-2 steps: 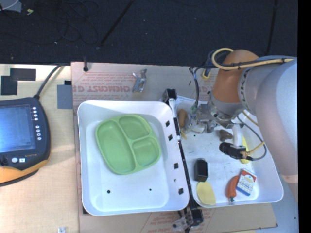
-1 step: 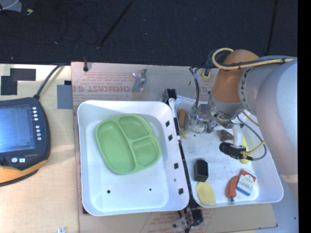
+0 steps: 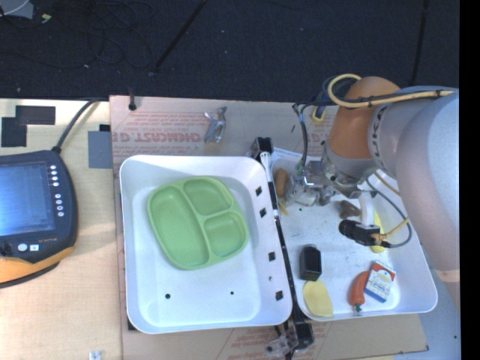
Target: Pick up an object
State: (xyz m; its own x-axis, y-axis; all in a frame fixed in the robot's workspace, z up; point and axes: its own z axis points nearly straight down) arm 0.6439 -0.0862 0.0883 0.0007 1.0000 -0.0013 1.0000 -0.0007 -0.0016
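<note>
Gripper (image 3: 313,192) low in the right bin (image 3: 337,265), far corner; open or closed, too hidden to tell. Green divided plate (image 3: 199,222) in left bin (image 3: 196,295).

Arm (image 3: 420,163) cut off by the right edge; it covers the far right corner and much of the right wall of the right bin (image 3: 337,272). Claw (image 3: 313,192) sits mostly under the wrist, a blurred metal tangle; can't tell whether it touches anything. Brown object (image 3: 281,181) just beside that bin's left wall, near the claw: too blurred to name. Small carton (image 3: 381,283): print unreadable. Orange item (image 3: 358,289) against it, kind unclear. Yellow item (image 3: 318,300) at the near rim, kind unclear. Teach pendant (image 3: 30,208) on the tabletop (image 3: 82,291), cut by the left edge. Small metal part (image 3: 216,126) behind the left bin (image 3: 195,306): too small to identify.
</note>
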